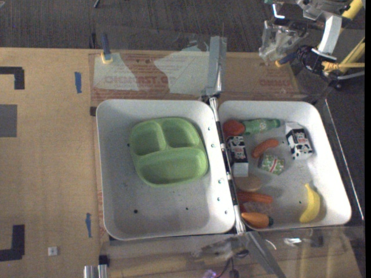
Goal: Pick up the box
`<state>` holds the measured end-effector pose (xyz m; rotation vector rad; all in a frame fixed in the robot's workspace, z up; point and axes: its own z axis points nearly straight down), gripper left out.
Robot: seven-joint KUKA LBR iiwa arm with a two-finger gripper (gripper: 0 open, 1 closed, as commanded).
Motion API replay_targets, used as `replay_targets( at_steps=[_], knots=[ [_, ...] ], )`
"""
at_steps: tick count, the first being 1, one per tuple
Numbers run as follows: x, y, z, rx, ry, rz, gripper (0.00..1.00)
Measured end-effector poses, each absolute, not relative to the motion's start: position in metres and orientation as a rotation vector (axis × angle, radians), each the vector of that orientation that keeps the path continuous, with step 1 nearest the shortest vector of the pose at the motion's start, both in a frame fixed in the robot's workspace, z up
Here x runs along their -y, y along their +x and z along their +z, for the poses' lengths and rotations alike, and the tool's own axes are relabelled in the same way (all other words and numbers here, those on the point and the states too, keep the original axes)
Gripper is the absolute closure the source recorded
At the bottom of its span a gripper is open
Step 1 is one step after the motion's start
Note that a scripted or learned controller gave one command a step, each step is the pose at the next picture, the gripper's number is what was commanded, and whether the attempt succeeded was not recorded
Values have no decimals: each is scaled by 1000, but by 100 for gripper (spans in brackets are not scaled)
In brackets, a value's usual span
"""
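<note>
Approach step: gripper (277,46) hangs beyond the right bin (333,155), grasp state unclear; next, descend over the box (298,142).

Grey arm enters at the upper right corner, wrist angled down and leftward. Translucent two-finger gripper (277,44) hangs below the wrist housing, fingers pointing down, nothing visible between them. Black cabling and a yellow fitting sit just right of the fingers. Finger gap too blurred to judge.
</note>
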<state>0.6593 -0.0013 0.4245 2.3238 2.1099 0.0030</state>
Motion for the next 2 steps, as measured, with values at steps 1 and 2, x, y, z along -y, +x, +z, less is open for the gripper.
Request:
replay_targets(
  at_steps=[1,2],
  knots=[
    [-105,632,326,-2092,2346,-2,100],
    [-64,666,233,-2061,2373,-2,100]
  ],
)
